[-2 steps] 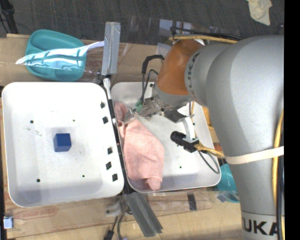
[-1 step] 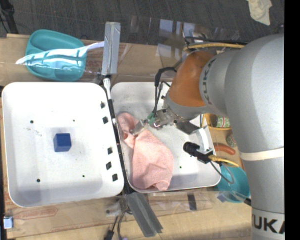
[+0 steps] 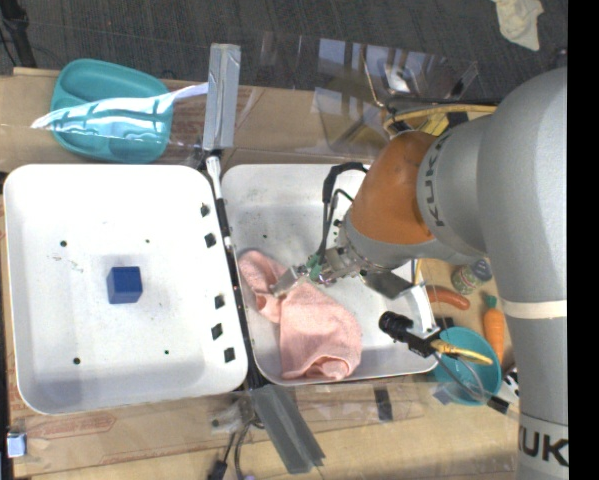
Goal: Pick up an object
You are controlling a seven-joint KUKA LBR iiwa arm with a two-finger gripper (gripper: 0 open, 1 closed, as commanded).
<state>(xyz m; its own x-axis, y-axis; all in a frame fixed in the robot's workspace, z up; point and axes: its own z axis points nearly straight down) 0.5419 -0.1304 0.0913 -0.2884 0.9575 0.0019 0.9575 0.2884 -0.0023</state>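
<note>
Two white bins are set side by side on the bench [image 3: 119, 423]. One pink cloth [image 3: 314, 333] is heaped in the right bin [image 3: 279, 198], toward its near-left corner. One blue cube [image 3: 125, 284] is sat alone in the left bin [image 3: 19, 183], well apart from the arm. The claw [image 3: 312, 268] is placed low over the right bin, at the upper edge of the cloth where a fold is bunched up. Whether contact is made there cannot be confirmed. Whether the claw is spread or pressed together cannot be told either, since its end is lost against the fabric and the wrist. The cloth is taken as the likely target.

Risks, as judged:
- Only a thin edge of fabric may be caught. A limp cloth held by so little is likely to be pulled free by its own weight once raised.
- Nothing at all may be caught if the closing is done just above the fold, and an empty lift would result.
- The bin floor may be struck if the descent is carried too far, as little padding is offered by the cloth at that edge.
- The hanging part of the cloth may be dragged against the left wall of the right bin, beside which it is lying, and may be snagged or tugged out there.
- The cube is not seen as threatened.
</note>
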